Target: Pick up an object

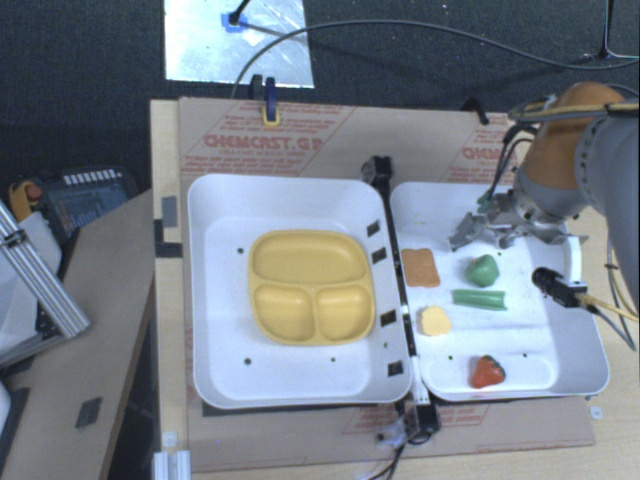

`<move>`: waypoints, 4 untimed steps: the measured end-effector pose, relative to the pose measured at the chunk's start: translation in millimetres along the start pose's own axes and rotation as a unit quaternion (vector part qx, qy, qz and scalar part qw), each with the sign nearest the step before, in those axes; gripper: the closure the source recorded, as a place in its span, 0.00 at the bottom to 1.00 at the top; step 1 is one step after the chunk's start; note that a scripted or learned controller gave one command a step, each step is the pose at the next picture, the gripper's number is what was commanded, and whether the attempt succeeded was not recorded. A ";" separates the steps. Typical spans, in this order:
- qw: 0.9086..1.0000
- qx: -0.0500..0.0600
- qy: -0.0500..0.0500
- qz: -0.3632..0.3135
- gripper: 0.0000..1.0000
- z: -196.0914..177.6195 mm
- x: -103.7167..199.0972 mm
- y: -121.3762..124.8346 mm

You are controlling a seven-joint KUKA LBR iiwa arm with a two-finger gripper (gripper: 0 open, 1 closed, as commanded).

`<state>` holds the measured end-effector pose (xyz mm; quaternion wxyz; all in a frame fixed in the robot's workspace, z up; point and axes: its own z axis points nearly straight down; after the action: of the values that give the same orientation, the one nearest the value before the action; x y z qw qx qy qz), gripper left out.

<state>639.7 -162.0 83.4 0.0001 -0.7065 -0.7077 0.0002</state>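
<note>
A brown cardboard-covered bench (300, 133) over dark carpet bears two shallow white plastic bins. The left bin (215, 268) holds one glossy yellow three-compartment tray (308, 286). In the right bin (575, 363), below the metal gripper (478, 230), whose finger state I cannot tell, lie five toy foods: flat tan slice (420, 267), pale yellow lump (434, 321), round green piece (482, 269), green pod (479, 298), red strawberry (487, 371).

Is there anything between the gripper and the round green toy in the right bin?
Nothing visible. The gripper hangs up-left of the round green toy, with bare white floor of the right bin between them.
</note>
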 end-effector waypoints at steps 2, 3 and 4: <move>1.000 -0.005 -0.001 -0.001 1.00 -78.8 0.5 5.8; 1.000 -0.005 -0.001 -0.002 1.00 -144.4 2.7 9.8; 1.000 -0.003 -0.001 -0.002 1.00 -168.9 2.6 11.1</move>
<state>650.9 -159.4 252.3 -0.0026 -0.7050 -0.7092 -0.0015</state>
